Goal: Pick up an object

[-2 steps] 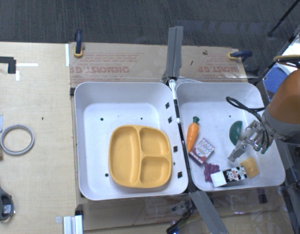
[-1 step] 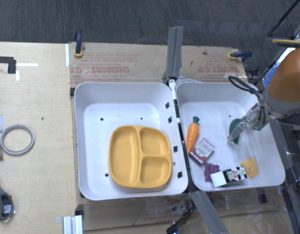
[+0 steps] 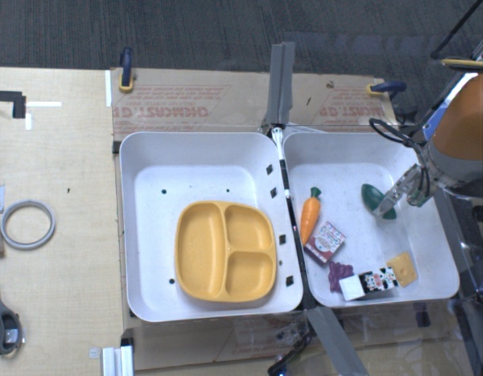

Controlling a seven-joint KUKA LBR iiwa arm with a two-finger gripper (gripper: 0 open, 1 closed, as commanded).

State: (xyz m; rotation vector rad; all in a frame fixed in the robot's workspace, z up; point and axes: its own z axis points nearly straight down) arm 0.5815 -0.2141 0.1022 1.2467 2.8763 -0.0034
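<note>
Camera view, tool (image 3: 394, 200) near right bin (image 3: 441, 237) edge

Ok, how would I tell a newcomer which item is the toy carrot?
Look in the right bin of the two white ones. Hard against its left wall, next to the divider, the toy carrot lies lengthwise with its green top pointing to the far side. It is the only orange, tapered item there; the small red packet just below it is flat and boxy.

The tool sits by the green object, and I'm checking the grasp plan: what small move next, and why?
Probably ease the tool down over the green object in the right bin: it hovers at that object's right edge, and nothing shows between its tips.
</note>
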